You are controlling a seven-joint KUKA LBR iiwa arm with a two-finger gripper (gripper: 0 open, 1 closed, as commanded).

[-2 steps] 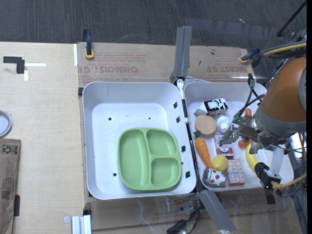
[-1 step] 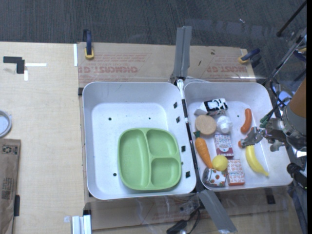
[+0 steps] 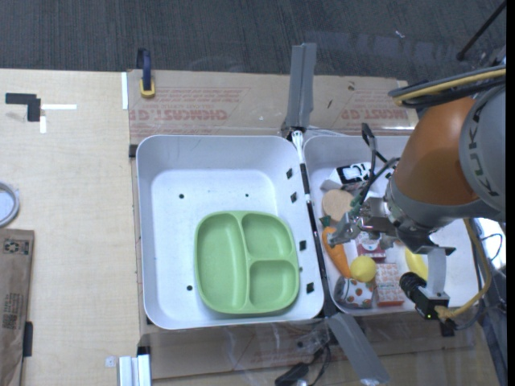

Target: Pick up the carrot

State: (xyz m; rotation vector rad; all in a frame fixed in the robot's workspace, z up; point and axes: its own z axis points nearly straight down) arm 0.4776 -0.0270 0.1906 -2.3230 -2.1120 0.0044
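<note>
While hand (image 3: pixel 352 230) hovers, carrot (image 3: pixel 336 252) lies touching — lemon (image 3: pixel 363 268).

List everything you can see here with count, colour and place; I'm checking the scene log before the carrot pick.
bins: two, white, side by side on the bench
divided plate: one, light green, in the left bin
carrot: one, orange, left side of the right bin
lemon: one, yellow, right bin, touching the carrot
round flat item: one, tan, right bin, above the carrot
small packets: a few, red and white, right bin's near end
clamp: one, blue and yellow, at the bench's far edge
arm: one, grey with orange band, over the right bin
gripper: one, dark, above the carrot
</note>
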